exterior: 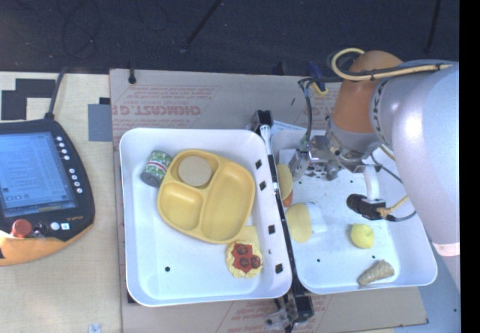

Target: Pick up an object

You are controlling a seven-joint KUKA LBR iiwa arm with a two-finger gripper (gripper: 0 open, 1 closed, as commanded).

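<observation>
Cannot tell grip of end effector (319,165), right of yellow divided plastic plate (217,208); cannot read red inverted print on brown cardboard sheet (225,95) beyond it.

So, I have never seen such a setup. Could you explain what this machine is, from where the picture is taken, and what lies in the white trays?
The grey shape with the orange band at the right is a robot arm. At its end is a gripper, a tool for picking things up, above the upper part of the right bin. The single camera looks down from above, at a slant. The left bin holds a yellow divided plate with a beige disc in one compartment, a green-and-white can beside it, and a toy pizza. The right bin holds a pale yellow piece, a small yellow fruit and a beige cone. Whether the gripper holds anything, I cannot tell.
</observation>
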